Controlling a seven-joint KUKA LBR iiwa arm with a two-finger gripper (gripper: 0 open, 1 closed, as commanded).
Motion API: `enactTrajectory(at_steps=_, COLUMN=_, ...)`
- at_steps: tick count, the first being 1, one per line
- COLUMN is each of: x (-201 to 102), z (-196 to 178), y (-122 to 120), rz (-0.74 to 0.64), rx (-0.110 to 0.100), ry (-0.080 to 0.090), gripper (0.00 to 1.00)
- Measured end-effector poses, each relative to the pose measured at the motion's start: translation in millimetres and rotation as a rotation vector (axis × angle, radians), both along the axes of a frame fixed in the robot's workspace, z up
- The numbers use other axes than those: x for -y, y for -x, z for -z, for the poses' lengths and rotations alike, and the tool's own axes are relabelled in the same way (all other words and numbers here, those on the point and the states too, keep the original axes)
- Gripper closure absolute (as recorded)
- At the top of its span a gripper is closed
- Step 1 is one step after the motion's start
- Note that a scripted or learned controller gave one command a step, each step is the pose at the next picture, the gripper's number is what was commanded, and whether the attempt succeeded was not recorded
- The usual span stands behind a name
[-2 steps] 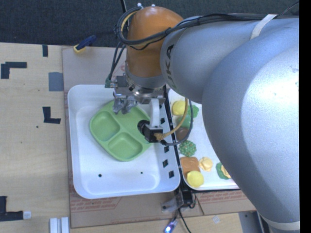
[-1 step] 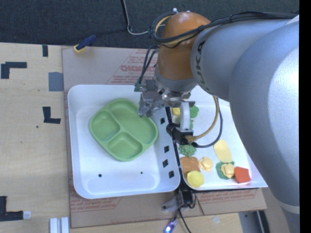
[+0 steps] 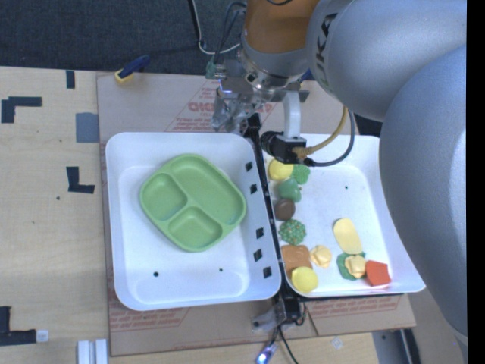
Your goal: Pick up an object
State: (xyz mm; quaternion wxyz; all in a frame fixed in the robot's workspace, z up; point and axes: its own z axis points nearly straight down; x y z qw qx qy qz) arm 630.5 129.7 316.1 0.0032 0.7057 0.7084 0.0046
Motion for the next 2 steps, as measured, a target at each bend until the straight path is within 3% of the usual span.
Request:
enactTrajectory(at_steps=1, x=-65.7, z=7.7, y=-27.0, rz=-0.003, rx=-0.01, ry=0.001, gripper=1.0)
enactTrajectory(at_steps=2, x=-101.0, z=67.1, y=-6.7, rz=-0.001, rx=-0.018, ry=0.004, gripper=1.0)
